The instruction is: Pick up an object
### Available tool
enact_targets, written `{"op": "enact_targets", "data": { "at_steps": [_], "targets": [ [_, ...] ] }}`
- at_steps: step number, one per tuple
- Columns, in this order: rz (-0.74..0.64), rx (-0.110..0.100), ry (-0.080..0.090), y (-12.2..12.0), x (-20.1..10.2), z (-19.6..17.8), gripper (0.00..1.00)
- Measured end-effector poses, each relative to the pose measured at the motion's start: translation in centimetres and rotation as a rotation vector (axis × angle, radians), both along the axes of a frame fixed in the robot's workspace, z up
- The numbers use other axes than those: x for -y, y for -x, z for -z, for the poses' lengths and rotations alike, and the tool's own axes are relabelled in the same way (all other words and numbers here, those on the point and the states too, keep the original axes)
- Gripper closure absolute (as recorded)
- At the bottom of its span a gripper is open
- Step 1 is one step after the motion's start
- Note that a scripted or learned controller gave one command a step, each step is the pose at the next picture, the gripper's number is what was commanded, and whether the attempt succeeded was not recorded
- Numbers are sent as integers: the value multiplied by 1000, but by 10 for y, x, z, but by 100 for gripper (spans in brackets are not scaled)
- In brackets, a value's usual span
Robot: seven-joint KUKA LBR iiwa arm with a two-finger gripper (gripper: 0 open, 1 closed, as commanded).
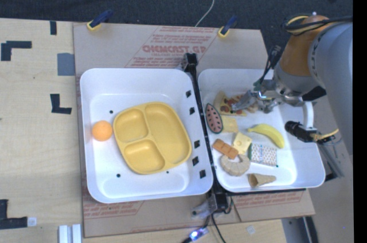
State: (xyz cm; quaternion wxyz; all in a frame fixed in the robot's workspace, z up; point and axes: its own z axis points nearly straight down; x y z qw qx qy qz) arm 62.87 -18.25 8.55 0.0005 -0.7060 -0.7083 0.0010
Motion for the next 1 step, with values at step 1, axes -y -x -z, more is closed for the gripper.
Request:
{"op": "enact_targets", "data": {
  "at_steps": [1],
  "targets": [
    [1,3,-1,-1,-1,-1,0]
  ]
}}
